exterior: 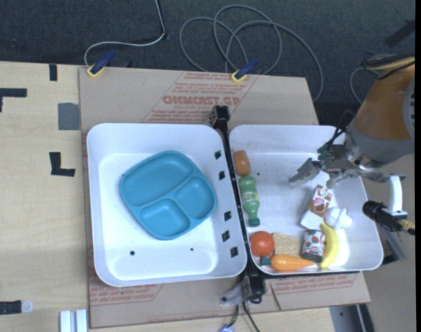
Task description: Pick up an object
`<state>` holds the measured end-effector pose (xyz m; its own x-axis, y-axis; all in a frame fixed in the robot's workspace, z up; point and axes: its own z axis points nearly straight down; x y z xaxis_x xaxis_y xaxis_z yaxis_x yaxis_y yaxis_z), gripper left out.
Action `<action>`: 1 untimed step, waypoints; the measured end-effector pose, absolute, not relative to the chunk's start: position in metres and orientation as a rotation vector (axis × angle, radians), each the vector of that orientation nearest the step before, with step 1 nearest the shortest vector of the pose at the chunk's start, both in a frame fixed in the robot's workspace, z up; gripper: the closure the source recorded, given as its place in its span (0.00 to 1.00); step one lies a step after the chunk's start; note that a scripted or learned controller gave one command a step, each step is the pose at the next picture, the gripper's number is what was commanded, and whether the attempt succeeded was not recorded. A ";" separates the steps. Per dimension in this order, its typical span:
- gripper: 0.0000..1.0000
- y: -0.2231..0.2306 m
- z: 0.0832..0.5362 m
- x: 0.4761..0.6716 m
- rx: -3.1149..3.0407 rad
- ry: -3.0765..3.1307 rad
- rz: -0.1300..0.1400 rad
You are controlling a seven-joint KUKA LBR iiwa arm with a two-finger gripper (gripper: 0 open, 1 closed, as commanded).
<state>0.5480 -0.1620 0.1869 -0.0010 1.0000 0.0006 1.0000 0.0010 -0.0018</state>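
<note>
The right bin (pixel 280 144) holds several toy foods. An orange piece (pixel 242 162) and a green bottle (pixel 250 199) lie along its left wall. A red tomato (pixel 262 243), a tan cracker (pixel 287 242), a carrot (pixel 291 261), a brown can (pixel 311 243) and a yellow banana (pixel 330 245) crowd the near edge. A small carton (pixel 320 202) stands tilted right of centre. My gripper (pixel 314 177) hangs over the bin's right half, just above the carton, open, with nothing between its fingers.
The left bin (pixel 103 185) holds a blue divided plate (pixel 169 194). A black divider (pixel 228 185) runs between the bins. The grey and orange arm (pixel 383 123) reaches in over the right rim. Cables lie on the dark floor beyond the bench.
</note>
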 end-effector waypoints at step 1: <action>0.00 -0.193 0.141 0.504 -2.221 -2.219 0.003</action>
